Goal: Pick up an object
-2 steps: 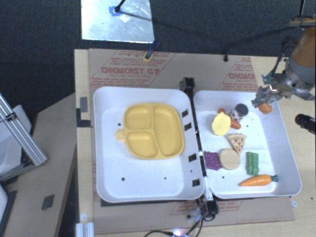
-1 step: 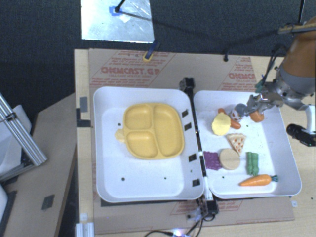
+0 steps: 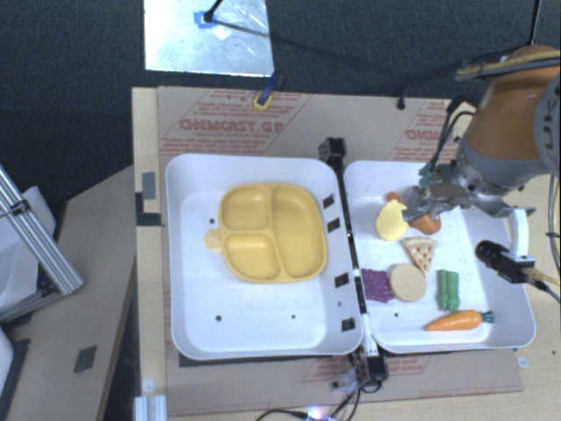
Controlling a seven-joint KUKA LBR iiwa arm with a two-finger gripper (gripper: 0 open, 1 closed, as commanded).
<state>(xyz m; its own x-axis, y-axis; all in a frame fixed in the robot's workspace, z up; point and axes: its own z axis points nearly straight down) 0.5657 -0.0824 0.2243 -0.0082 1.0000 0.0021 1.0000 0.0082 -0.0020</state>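
The gripper (image 3: pixel 427 202) stands low in the right bin (image 3: pixel 517 323), at its far side, directly over an orange-red toy item (image 3: pixel 427 224) and just beside the yellow toy fruit (image 3: pixel 392 223); whether it grasps anything cannot be told. Judged from this position, one of those two is the intended pick. The pizza slice (image 3: pixel 421 254), round biscuit (image 3: pixel 408 281), purple grapes (image 3: pixel 378 285), green pod (image 3: pixel 448 289) and carrot (image 3: pixel 456 321) lie nearer the front, while the yellow divided plate (image 3: pixel 267 232) occupies the left bin (image 3: pixel 188 323).
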